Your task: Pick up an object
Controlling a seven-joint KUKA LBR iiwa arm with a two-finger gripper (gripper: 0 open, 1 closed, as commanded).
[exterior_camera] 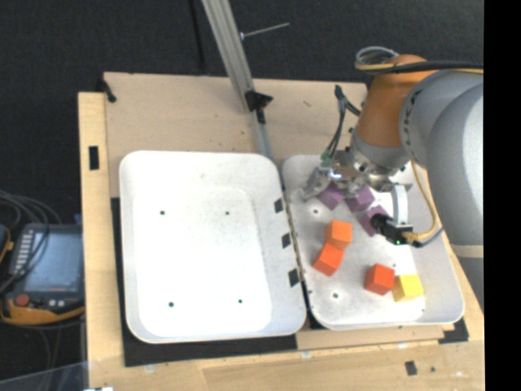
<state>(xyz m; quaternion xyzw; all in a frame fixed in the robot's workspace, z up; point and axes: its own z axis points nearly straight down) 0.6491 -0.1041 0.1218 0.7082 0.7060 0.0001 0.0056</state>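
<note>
You are looking down at a slant on a wooden bench (179, 112) with two shallow white bins side by side. The left bin (203, 243) shows only a few small dark dots on its floor. The right bin (431, 300) holds the blocks.

The arm (444, 129), grey with an orange band (387, 108), reaches in from 3 o'clock and hangs over the right bin's upper half, toward 12 o'clock. Its gripper (346, 182) sits low among purple blocks. One purple block (332, 195) lies just under it, another (359, 199) just beside that toward 3 o'clock, and a third (376, 220) near a black cable toward 4 o'clock. You cannot tell how the claw stands, nor whether it has hold of anything; the wrist covers it.

Toward 6 o'clock from the gripper, two orange blocks touch: the upper one (340, 233), the lower one (329, 260). At the bin's 5 o'clock lie a red-orange block (378, 279) and a yellow block (408, 287), touching.

A metal pole (232, 43) slants across the bench top. At 9 o'clock, off the bench, sits a pendant (45, 267) with a dark screen. No writing is readable.
</note>
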